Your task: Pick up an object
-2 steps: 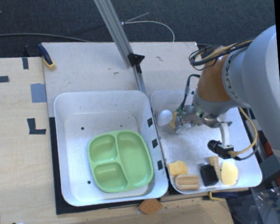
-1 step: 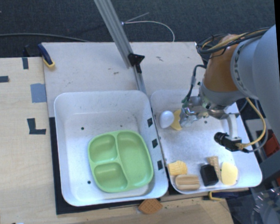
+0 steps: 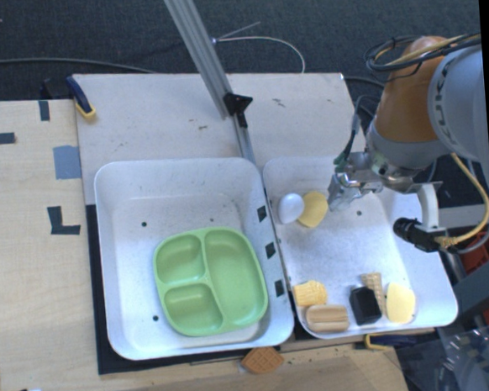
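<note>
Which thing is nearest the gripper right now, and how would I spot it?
Look in the right-hand bin, at its far end beside the gripper. There a yellow lump lies against a small white ball. It is the yellow one of the pair.

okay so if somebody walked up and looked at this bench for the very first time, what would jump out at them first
Probably the green divided plate, bright against the left white bin. Next, the grey and orange arm reaching into the right bin, its gripper beside a yellow piece and a small white egg-shaped object near the bin's far side. A cluster of small food-like items sits along that bin's near edge.
</note>
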Available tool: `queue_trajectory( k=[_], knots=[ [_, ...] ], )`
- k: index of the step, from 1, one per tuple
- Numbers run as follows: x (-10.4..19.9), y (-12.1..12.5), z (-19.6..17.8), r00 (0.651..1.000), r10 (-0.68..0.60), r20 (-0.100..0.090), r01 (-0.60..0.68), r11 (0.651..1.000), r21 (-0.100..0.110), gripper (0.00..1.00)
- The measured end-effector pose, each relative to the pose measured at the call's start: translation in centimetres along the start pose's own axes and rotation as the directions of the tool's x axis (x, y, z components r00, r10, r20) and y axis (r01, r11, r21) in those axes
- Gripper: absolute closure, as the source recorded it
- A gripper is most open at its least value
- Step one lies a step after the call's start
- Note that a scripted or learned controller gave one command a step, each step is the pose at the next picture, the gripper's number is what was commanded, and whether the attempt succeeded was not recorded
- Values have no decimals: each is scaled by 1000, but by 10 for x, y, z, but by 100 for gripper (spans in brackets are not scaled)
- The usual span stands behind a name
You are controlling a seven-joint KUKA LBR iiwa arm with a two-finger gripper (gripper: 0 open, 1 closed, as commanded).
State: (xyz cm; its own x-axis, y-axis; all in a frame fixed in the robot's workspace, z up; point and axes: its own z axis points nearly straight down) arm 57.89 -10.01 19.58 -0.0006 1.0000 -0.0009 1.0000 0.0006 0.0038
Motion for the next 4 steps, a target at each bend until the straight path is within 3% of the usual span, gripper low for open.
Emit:
queue_trajectory(
  k=[1, 4],
  knots=[
    [-4, -6, -47, 1000, 0, 0, 0, 1000, 0, 100],
    [156, -56, -41, 1000, -7, -3, 7, 1000, 7, 100]
  ],
)
